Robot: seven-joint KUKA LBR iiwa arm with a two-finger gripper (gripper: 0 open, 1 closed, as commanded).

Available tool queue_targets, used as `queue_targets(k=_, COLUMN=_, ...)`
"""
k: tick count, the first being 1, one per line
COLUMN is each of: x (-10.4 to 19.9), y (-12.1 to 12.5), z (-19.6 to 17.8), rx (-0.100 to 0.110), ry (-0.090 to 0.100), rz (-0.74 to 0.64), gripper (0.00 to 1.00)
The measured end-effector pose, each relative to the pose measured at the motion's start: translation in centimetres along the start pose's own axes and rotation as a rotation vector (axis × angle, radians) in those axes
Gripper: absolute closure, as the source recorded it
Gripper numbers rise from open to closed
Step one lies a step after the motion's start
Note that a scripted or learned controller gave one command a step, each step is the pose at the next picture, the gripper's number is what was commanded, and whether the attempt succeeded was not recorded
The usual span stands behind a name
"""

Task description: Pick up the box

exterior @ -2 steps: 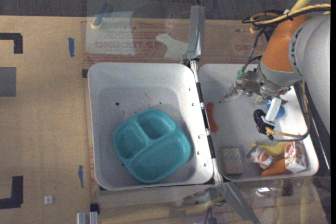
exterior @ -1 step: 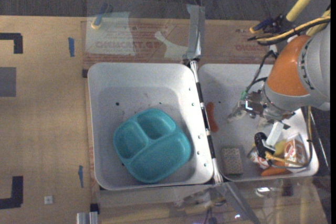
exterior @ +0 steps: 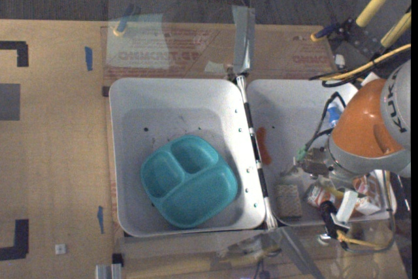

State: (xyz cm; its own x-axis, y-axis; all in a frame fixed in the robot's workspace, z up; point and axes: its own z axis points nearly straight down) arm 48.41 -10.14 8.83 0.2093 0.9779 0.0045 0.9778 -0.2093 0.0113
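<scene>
Over the front part of the right bin (exterior: 282, 108), the gripper (exterior: 317, 170) is hanging close above what seems the box (exterior: 371, 196), its grip I cannot tell, so the reach is probably going on, and next it is needing a straight descent and a firm closing.

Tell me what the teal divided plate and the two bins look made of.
Teal divided plate: likely moulded plastic, smooth, faint sheen, rounded compartment walls. Left bin and right bin: probably white plastic, matt, thin rounded rims.
</scene>
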Motion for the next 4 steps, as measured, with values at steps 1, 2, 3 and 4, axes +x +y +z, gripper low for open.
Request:
queue_targets(k=1, x=-2.1, y=7.5, z=0.1, rx=-0.002, ry=-0.005, rz=0.051, gripper=0.0)
queue_targets(k=2, x=2.6, y=16.8, z=0.4, rx=0.004, ry=-0.005, rz=-0.078, gripper=0.0)
queue_targets(k=3, x=0.6, y=7.3, z=0.0, rx=0.011, ry=-0.002, rz=-0.067, gripper=0.0)
queue_targets(k=4, x=0.4, y=7.6, z=-0.8, rx=0.007, ry=0.0, rz=-0.061, gripper=1.0)
